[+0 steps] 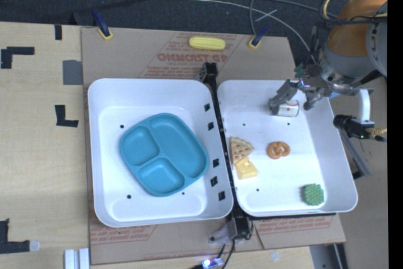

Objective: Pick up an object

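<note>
My gripper (295, 101) hangs over the far part of the right bin (334, 154), its two dark fingers spread open. A small white piece with a red mark (289, 110) lies just below them, not held. Further down the right bin lie a brown pretzel (278, 150), a waffle-like wedge (239, 148), a yellow cheese piece (246, 169) and a green round object (312, 194). The left bin (101, 135) holds a blue divided plate (164, 153).
A yellow object (206, 43) lies on the cardboard behind the bins, between two clamps. A black divider (217, 129) runs between the bins. Cables hang across the back, and the arm's grey body stands by the right bin's far right corner.
</note>
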`<state>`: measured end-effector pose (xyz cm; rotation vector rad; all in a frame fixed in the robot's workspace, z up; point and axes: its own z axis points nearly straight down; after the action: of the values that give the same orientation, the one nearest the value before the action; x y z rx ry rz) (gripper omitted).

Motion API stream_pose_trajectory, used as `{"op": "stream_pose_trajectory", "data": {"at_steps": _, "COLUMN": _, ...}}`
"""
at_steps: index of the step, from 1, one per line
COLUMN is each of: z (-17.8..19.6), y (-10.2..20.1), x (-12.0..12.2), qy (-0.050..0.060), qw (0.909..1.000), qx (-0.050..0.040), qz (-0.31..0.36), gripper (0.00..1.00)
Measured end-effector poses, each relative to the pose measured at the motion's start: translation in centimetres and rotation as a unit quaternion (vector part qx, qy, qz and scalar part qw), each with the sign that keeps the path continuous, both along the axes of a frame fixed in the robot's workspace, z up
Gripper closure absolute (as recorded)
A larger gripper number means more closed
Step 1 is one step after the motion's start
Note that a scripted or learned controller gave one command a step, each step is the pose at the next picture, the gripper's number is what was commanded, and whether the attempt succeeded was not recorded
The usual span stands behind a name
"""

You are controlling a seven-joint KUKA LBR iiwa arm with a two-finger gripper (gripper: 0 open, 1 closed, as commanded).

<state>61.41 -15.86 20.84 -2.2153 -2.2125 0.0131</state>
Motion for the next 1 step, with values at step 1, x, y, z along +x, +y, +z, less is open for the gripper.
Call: {"op": "stream_pose_trajectory", "data": {"at_steps": 1, "z": 0.68, "y": 0.02, "x": 0.28, "qy": -0.006, "qw": 1.0, "qx": -0.001, "qz": 0.001, "gripper": 0.0}}
